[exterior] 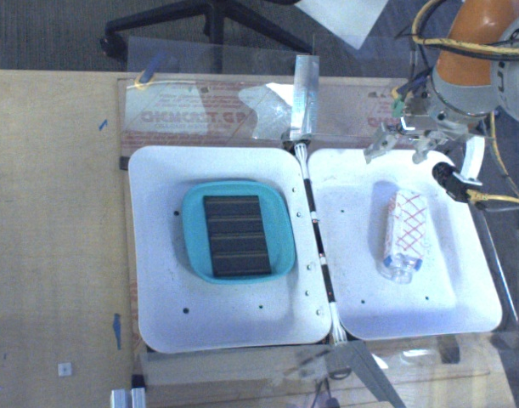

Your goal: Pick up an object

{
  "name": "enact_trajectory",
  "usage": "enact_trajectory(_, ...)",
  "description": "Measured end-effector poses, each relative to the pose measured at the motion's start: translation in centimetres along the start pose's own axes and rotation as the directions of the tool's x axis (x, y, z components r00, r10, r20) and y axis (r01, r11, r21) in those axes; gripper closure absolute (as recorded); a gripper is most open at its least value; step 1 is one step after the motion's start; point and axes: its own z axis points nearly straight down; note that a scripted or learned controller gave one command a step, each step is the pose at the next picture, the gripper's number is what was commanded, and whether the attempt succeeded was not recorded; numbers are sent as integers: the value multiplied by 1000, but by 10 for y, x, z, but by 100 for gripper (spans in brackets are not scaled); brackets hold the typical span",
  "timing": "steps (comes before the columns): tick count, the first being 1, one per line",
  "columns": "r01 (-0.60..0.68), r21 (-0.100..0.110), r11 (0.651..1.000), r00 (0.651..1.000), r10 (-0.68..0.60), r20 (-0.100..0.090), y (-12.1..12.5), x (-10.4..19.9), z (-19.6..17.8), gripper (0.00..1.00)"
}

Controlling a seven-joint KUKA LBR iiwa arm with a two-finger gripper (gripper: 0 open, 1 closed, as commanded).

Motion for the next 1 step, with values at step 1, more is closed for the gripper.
enact_trajectory(1,71,-3,997,997,-71,1,-22,-34,114,0)
